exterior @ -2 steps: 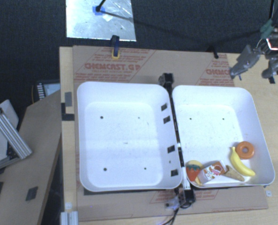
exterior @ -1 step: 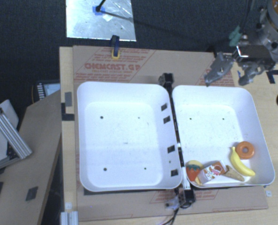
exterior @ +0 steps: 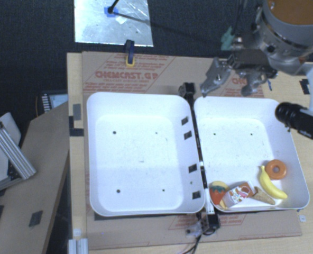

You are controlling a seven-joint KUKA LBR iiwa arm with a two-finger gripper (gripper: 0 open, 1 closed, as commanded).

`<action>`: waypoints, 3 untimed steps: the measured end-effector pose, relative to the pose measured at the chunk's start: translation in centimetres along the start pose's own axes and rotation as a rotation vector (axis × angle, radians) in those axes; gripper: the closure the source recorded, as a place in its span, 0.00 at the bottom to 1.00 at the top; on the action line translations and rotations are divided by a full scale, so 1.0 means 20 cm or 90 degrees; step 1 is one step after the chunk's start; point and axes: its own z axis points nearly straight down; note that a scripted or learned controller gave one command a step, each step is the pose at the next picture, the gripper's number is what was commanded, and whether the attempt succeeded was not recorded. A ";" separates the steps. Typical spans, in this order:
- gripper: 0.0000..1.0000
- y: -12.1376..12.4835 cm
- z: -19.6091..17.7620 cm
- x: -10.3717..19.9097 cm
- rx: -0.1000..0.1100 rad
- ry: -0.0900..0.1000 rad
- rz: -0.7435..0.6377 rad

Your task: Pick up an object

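My gripper [exterior: 230,85] hangs above the far edge of the right bin [exterior: 236,134], its two grey fingers [exterior: 213,80] spread apart with nothing between them. At that bin's near right corner lie a yellow banana [exterior: 270,184], an orange ring-shaped doughnut [exterior: 276,169], a red-and-white packet [exterior: 238,194], an orange-red round fruit [exterior: 218,191] and a small brown cone-like piece [exterior: 263,197]. The gripper is well away from them, toward the far side.
The left bin [exterior: 138,152] sits beside the right one, joined by black clips [exterior: 191,136]. A black camera-like unit [exterior: 299,118] juts over the right bin's right rim. A metal sheet [exterior: 113,15] lies beyond the bench.
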 end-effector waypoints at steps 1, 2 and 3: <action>0.00 0.00 0.00 0.33 0.000 0.000 0.000; 0.00 0.00 0.00 0.61 0.000 0.000 0.001; 0.00 0.24 0.00 0.12 -0.001 -0.003 0.012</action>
